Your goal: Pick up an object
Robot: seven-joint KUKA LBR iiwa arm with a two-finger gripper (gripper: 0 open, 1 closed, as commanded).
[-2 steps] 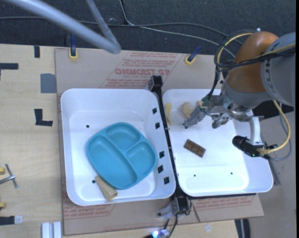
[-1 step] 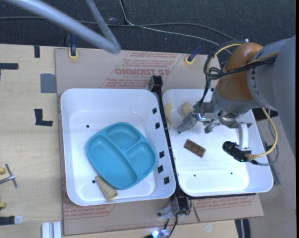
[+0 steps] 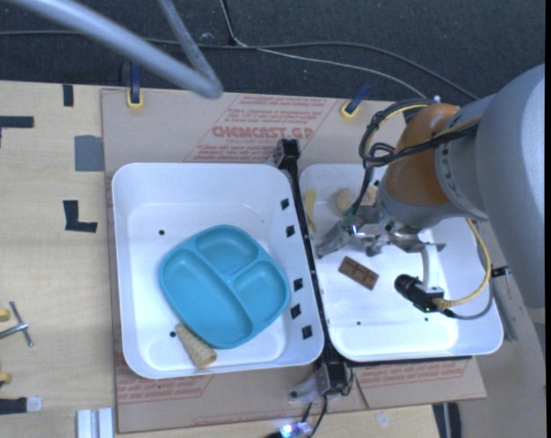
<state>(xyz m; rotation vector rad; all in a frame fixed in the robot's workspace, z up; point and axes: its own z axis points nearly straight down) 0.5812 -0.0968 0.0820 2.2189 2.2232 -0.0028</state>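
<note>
Looking down at a slant on the worktop (image 3: 38, 245), I see two shallow white bins side by side. My arm (image 3: 494, 153), grey with an orange band (image 3: 417, 158) above the wrist, reaches in from the right and hangs over the right bin (image 3: 394, 336). Its end effector (image 3: 341, 237) sits low near that bin's left wall, just beside the divider between the bins. I cannot tell from this angle how far it is open, and I see nothing held in it.

A small brown block (image 3: 358, 272) lies on the right bin's floor, just below and to the right of the end effector, apart from it. A pale object (image 3: 344, 199) lies near the bin's upper left corner, partly hidden by the wrist.

The left bin (image 3: 139, 199) holds a blue sectioned plate (image 3: 223, 284), lying flat. A tan, cork-like piece (image 3: 195, 345) rests at the plate's lower left edge, touching it or nearly so.
</note>
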